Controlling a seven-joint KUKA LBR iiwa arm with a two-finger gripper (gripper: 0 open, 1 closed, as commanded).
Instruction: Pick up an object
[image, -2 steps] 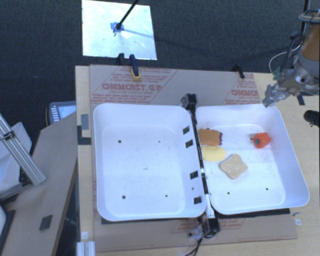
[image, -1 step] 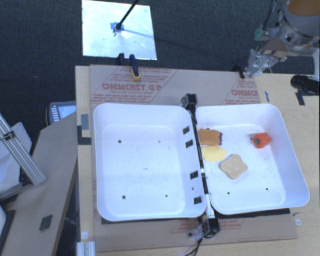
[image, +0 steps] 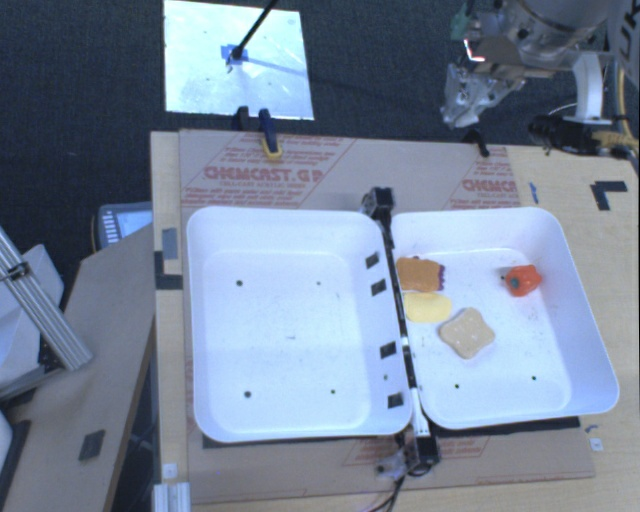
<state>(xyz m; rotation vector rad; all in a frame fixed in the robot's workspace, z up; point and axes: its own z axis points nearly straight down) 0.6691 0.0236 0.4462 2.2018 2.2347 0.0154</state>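
Several small objects lie in the right bin (image: 560, 245). An orange-brown piece with a purple edge (image: 419, 274) rests by the bin's left wall. Just below it sits a flat yellow piece (image: 427, 308). A tan, toast-like piece (image: 467, 333) lies a little lower and to the right. A red-orange pepper-like object (image: 521, 280) sits toward the bin's right side. My gripper (image: 468, 108) hangs high above the bench's far edge, well beyond the right bin and apart from every object.
The left bin (image: 200, 300) stands beside the right one, joined along a black-clipped seam (image: 390, 310). A cardboard sheet (image: 300, 170) lies under both. A shiny metal plate (image: 238, 58) sits behind the bench at the upper left. Cables (image: 575, 130) run at the upper right.
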